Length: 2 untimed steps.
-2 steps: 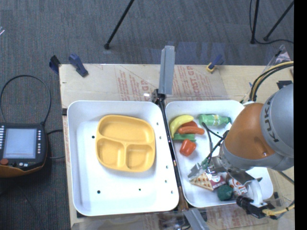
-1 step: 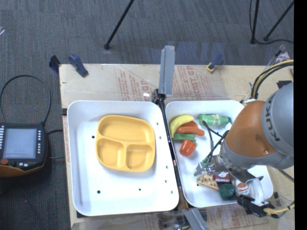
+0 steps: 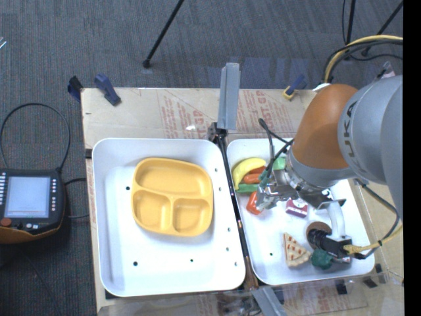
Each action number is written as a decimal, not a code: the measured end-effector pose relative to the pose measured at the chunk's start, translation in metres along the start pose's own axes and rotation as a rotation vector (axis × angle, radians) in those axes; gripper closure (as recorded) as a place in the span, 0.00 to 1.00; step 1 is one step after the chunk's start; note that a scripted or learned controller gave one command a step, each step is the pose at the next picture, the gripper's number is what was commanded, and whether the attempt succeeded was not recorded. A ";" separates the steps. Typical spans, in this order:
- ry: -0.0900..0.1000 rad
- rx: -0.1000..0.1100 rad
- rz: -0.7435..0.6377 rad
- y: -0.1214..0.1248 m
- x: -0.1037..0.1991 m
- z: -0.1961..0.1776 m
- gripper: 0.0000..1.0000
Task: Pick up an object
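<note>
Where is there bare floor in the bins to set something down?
Left bin: bare strip below the yellow tray, and narrower margins around it. Right bin: small bare patch left of the pizza slice. Crowded around the gripper: banana, red piece.

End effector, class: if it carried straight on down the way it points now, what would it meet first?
Probably the small red toy, which lies right beneath the end effector in the right bin. Depth is hard to judge from above, so the green piece beside it is possible.
</note>
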State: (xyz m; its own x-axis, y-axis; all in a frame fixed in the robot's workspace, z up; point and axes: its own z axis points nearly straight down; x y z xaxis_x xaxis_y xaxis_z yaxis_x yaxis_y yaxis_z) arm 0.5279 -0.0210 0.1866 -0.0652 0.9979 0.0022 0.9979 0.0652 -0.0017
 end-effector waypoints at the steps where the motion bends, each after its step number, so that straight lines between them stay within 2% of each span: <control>1: -0.002 0.010 0.003 -0.003 -0.002 0.004 0.00; 2: -0.002 0.011 -0.053 0.020 -0.074 0.020 0.00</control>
State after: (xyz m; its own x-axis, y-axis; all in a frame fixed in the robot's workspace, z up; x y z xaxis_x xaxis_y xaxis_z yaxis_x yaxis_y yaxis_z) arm 0.5528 -0.0937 0.1661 -0.1184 0.9930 0.0011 0.9929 0.1184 -0.0127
